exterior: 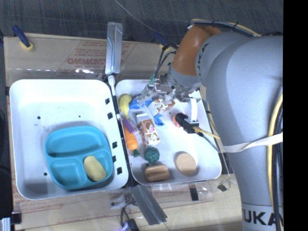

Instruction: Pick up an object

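Right bin [211, 163] holds the loose pickings, crowded toward its left wall: yellow piece [124, 103], carton [148, 131], teal ball [152, 154], brown block [156, 172], round biscuit [186, 162]. Left bin [29, 129] carries a blue tray [72, 146] with a yellow lump [95, 168] in one compartment (likely sorted stock). Arm bends down from the right; gripper [161, 94] hangs over the bin's cluttered far end. Whether the fingers are closed, I cannot tell.

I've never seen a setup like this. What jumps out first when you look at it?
The big grey arm with its orange band fills the right side, its claw reaching down into the right bin, among a clutter of small toy foods. In the left bin a bright blue divided tray holds a single yellow potato-like lump.
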`<action>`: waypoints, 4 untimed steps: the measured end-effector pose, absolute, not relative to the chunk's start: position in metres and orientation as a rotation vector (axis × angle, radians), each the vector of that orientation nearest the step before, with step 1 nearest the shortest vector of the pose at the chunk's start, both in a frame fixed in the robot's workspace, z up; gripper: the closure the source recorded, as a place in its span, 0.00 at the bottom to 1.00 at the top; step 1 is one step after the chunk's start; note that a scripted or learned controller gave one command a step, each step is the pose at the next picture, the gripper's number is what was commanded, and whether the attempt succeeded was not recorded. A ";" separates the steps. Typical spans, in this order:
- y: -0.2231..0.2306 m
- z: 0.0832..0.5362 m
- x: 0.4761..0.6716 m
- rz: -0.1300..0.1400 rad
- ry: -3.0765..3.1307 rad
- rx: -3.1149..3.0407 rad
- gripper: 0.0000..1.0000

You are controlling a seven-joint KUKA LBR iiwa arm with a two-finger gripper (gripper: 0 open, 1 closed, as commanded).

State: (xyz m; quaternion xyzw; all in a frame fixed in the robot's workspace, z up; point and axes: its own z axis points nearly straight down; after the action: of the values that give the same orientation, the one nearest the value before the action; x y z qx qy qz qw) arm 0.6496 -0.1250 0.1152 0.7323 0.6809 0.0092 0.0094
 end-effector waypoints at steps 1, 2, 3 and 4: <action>-0.129 0.110 0.600 0.036 2.213 2.182 0.00; -0.165 0.146 0.617 0.003 2.202 2.235 0.00; -0.168 0.111 0.590 0.020 2.480 1.859 0.00; -0.120 0.111 0.603 0.025 2.287 2.091 0.00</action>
State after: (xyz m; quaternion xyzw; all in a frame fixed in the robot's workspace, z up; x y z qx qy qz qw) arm 0.6032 -0.1197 0.1109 0.6746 0.7378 0.0082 0.0212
